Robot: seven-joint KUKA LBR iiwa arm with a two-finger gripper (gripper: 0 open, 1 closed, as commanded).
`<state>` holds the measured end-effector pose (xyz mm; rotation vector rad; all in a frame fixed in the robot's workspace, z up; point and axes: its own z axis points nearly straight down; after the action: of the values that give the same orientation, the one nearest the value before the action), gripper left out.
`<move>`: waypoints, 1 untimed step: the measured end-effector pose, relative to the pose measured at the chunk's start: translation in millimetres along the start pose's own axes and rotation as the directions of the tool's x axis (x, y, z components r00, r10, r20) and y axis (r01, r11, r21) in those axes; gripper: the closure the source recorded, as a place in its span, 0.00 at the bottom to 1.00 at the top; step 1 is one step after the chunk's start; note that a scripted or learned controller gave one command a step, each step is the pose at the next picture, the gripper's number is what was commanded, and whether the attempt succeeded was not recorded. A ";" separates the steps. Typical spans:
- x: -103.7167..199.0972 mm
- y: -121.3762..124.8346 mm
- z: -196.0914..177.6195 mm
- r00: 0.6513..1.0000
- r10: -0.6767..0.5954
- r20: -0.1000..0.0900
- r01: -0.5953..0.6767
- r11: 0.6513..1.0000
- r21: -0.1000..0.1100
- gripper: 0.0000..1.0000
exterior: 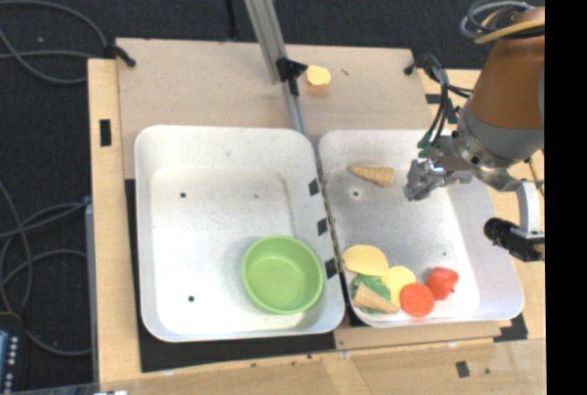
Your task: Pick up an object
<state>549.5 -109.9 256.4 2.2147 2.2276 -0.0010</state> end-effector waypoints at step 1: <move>43.3 11.9 3.3 1.000 0.001 0.000 -0.001 1.000 -0.002 1.00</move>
<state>561.1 -66.5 253.1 2.2144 2.2256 0.0015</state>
